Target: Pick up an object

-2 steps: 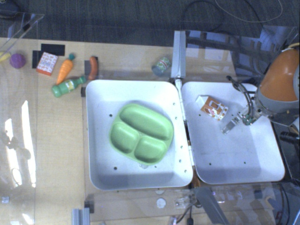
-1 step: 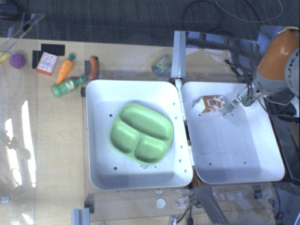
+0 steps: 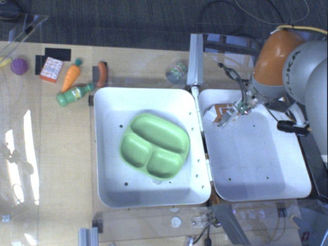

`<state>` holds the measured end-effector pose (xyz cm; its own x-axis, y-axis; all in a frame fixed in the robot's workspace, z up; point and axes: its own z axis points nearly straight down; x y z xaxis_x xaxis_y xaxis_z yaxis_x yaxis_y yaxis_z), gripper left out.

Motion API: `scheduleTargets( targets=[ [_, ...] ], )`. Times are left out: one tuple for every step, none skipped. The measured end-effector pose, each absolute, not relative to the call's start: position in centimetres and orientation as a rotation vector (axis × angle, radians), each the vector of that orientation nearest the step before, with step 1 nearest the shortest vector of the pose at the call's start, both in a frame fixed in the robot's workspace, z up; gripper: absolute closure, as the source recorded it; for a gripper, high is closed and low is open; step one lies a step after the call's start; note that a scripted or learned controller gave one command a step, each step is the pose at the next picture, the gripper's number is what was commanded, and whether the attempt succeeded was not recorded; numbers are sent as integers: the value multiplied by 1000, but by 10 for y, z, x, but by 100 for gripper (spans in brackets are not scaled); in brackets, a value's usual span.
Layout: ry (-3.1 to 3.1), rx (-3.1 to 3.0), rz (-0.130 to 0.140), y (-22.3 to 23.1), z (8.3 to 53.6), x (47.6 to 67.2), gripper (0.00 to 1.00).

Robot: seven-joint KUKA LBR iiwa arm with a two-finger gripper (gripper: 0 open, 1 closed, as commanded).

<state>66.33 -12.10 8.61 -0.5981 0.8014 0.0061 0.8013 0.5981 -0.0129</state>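
While the gripper (image 3: pixel 229 116) hangs low at the right white bin (image 3: pixel 266 183)'s far-left corner over a small flat orange-and-white card (image 3: pixel 220 109), I cannot tell its fingers' state; they could scrape the flat card or hit the wall.

no text, label, brand or number can be read anywhere here. the small carton (image 3: pixel 50 69) on the bench top left carries red and white print, too blurred to make out, and the green bottle (image 3: pixel 75 94) beside it has a pale band that cannot be read either.
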Motion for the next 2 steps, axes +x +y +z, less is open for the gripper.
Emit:
scheduleTargets(
  targets=[
    [-2816,-1402,10,-121,101,667,100],
    [-2485,-1952,-11,-155,246,626,100]
  ],
)
